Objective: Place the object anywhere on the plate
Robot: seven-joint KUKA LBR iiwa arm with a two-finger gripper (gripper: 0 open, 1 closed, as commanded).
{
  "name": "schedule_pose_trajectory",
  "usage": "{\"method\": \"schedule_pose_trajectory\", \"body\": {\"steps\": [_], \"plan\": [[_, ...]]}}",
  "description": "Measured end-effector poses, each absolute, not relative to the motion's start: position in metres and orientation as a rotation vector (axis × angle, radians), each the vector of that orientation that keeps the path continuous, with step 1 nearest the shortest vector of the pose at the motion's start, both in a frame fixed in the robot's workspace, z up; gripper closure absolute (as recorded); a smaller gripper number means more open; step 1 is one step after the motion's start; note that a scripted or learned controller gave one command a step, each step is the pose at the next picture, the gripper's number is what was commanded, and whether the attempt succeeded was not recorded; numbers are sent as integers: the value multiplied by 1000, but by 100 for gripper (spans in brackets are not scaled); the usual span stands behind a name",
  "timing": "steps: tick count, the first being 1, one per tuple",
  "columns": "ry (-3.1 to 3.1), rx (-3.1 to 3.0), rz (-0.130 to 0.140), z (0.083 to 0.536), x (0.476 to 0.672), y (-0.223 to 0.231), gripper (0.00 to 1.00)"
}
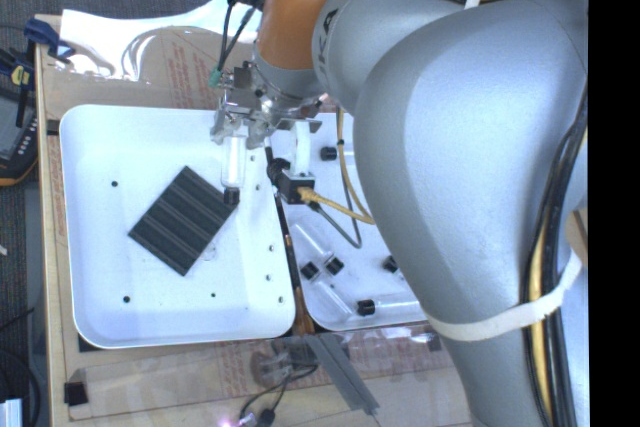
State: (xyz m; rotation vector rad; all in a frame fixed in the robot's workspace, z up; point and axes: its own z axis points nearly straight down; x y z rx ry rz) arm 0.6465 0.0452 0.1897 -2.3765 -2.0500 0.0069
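Note:
A dark ribbed rectangular plate (pixel 183 219) lies tilted in the left bin (pixel 100 145). My gripper (pixel 231 183) reaches down over the plate's upper right corner, close to the wall between the bins. A small black object (pixel 232 197) sits right at the gripper's tip, at the plate's corner. I cannot tell whether it is held or resting there.
The right bin (pixel 345 315) holds several small black pieces (pixel 333 264) and a clear tube (pixel 318 243). The big grey arm covers most of that bin. Clear plastic sheeting (pixel 150 40) lies behind the left bin, and a yellow-black device (pixel 15 130) sits at the far left.

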Motion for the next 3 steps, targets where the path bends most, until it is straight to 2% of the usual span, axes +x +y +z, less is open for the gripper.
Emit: {"method": "schedule_pose_trajectory", "body": {"steps": [1, 2, 3], "plan": [[-2531, -1863, -1, 264, 657, 61, 100], [-2845, -1327, 3, 293, 562, 69, 100], [-2635, -1713, 1, 375, 607, 129, 100]]}}
